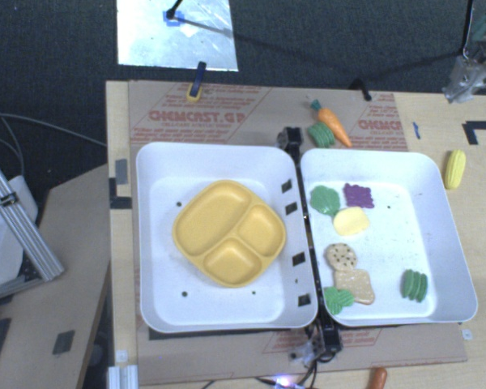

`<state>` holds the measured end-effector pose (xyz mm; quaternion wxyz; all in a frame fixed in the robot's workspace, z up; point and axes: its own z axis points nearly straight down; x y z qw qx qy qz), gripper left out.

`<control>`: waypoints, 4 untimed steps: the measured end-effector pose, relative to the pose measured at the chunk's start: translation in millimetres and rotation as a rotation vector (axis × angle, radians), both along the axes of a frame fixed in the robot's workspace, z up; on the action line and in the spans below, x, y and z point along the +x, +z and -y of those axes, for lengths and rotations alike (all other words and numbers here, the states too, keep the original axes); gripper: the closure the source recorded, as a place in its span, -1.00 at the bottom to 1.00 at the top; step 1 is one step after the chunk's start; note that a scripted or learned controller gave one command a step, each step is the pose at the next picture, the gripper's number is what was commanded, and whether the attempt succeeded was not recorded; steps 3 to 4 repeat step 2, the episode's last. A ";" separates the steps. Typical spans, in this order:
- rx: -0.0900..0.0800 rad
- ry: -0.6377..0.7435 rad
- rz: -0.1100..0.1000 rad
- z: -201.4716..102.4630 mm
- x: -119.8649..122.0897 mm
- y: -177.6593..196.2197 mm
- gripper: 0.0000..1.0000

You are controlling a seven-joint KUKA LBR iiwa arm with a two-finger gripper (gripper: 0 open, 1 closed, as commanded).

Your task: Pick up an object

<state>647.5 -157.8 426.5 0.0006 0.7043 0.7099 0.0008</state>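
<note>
You see the gripper (472,78) parked at the top right, off the bins; whether it is released or clenched, you cannot tell. The toy foods lie in the right bin (445,241): cookie (340,256), yellow piece (351,221), grapes (358,194). A yellow tray (229,232) sits in the left bin (158,298).

bins (373,165): 2 | yellow tray (229,232): 1 | toy foods (351,221): 10

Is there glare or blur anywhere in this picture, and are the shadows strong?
Camera view: the shiny sheet beyond the bench glares brightly; shadows are soft, a faint one beside the yellow tray; the gripper at upper right looks blurred; the toy foods in the right bin stay fairly sharp.
</note>
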 end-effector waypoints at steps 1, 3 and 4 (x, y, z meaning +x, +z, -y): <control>-0.003 -0.008 0.002 33.9 15.0 -12.1 1.00; -0.003 -0.008 0.003 49.5 21.4 -13.0 1.00; -0.003 -0.008 0.003 49.5 21.4 -13.0 1.00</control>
